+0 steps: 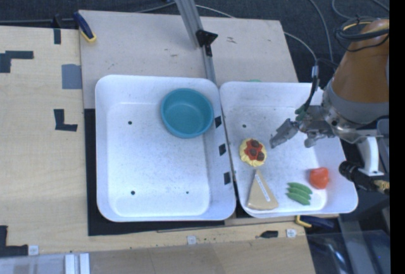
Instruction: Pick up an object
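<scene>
The right bin [272, 99] holds a small yellow tart with red berries [253, 152], a pale wedge-shaped slice [261, 193], a green pea pod [299, 193] and a red piece [319, 177]. A blue bowl [186, 112] sits in the left bin [126, 159], near its back right corner. My gripper [293, 138] hangs over the middle of the right bin, just right of and above the tart. It is open, with nothing between its fingers. The arm's orange band [364, 73] covers the bin's right rim.
A slanted metal pole [186, 0] crosses the bench behind the bins and ends at the divide between them. Cables [304, 45] trail over the dark floor at the back right. A blue and yellow clamp [84, 26] sits at the bench's back left corner.
</scene>
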`<move>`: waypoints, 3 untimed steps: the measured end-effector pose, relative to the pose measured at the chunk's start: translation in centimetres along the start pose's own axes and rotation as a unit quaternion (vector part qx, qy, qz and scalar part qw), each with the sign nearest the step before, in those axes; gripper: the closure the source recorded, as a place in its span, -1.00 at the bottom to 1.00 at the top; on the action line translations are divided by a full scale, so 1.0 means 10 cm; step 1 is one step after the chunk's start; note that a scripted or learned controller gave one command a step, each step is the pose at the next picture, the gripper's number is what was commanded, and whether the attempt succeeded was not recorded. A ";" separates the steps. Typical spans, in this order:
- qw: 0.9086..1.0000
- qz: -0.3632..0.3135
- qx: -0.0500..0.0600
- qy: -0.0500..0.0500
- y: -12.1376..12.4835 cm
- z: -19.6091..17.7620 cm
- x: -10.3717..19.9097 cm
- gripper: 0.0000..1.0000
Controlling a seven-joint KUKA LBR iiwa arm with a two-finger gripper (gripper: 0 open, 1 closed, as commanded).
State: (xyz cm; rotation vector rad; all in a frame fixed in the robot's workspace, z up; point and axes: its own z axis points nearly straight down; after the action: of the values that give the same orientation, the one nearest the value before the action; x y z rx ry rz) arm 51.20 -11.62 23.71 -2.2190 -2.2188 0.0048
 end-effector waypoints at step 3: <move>1.000 0.000 -0.002 0.000 -0.05 0.76 0.02 1.00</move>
State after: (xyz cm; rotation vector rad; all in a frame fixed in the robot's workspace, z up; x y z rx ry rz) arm 50.69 -11.39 16.09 -2.2197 -2.2217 0.0013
